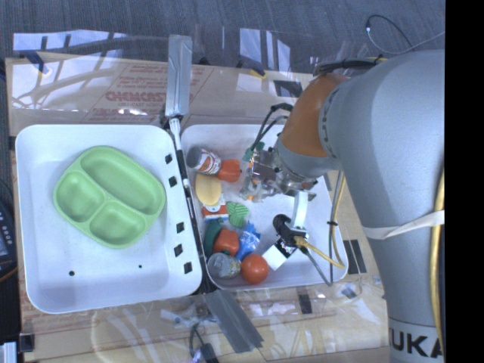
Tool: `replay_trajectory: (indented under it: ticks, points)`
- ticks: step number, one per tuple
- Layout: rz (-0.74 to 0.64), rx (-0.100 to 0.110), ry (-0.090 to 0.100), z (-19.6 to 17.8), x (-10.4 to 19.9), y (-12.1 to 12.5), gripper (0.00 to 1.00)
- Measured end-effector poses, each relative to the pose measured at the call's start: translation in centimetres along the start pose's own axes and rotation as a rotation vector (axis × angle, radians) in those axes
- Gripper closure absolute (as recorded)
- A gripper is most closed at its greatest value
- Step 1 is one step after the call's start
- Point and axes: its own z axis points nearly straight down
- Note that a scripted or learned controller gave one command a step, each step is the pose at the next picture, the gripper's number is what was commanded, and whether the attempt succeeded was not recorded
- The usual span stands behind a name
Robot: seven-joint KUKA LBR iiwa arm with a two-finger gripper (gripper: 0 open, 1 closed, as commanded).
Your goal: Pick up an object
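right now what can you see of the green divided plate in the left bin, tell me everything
The green plate is pale green, smooth and plastic-looking, with rounded corners and a raised rim. Ridges split it into three compartments: one long one along its upper right side, two smaller ones below. It lies flat, right side up, turned at an angle, on the floor of the left bin, toward the upper middle. Nothing lies in it or touches it.
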Motion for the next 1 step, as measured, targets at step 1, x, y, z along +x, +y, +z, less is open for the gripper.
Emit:
replay_trajectory:
  ticks: [1]
  points:
    - [0.016, -0.009, 0.001, -14.1, 1.12, -0.51, 1.0]
